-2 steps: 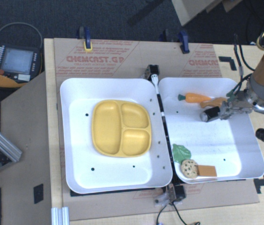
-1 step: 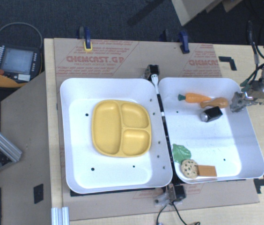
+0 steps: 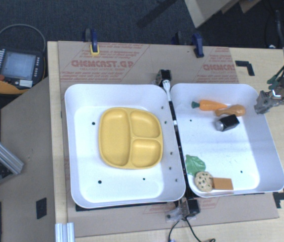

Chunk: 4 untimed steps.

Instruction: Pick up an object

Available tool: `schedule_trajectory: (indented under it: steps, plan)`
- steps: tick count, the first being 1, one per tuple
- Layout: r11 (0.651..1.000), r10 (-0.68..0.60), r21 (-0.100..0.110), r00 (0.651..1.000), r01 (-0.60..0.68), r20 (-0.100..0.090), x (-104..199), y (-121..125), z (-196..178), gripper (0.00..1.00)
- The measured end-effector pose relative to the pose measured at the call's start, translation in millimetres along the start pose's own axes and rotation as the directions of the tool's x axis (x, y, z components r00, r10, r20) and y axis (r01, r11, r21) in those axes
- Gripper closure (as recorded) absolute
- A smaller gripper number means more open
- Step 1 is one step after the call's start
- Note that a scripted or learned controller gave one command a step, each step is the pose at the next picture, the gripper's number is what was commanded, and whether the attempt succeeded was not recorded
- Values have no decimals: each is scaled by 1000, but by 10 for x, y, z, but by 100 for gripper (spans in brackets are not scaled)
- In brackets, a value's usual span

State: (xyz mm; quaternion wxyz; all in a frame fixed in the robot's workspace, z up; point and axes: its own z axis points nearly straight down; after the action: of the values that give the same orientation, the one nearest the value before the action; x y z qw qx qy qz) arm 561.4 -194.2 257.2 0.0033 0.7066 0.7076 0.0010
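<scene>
Gripper [image 3: 270, 97] is hovering at the right rim of the right bin [image 3: 263, 150], above its upper corner; nothing is sitting between its parts, and the jaw state cannot be told at this resolution.

Candidate objects are all lying in the right bin: a toy carrot [image 3: 210, 105] touching a bread-like piece [image 3: 234, 110], a dark cylinder [image 3: 226, 122] just below them, and a green leaf [image 3: 195, 163], cookie [image 3: 203, 181] and orange block [image 3: 222, 184] clustered in the lower corner. The left bin [image 3: 81, 135] is holding a yellow divided plate [image 3: 130, 137].

Step in hand, judged: approach, no grasp yet. The nearest targets are the cylinder and the bread piece; the next move is calling for a leftward shift and a descent over one of them.
</scene>
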Motion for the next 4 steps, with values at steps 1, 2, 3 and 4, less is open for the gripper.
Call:
schedule_trajectory:
  steps: [1,2,3,4]
  plan:
    - [1000,-4,8,1000,4,-5,442,72,99,100]
    - [1000,-5,9,1000,5,-6,1076,117,100,100]
    - [1000,-3,10,1000,4,-5,1614,236,214,100]
    - [1000,-6,8,1000,6,-6,2229,217,177,100]
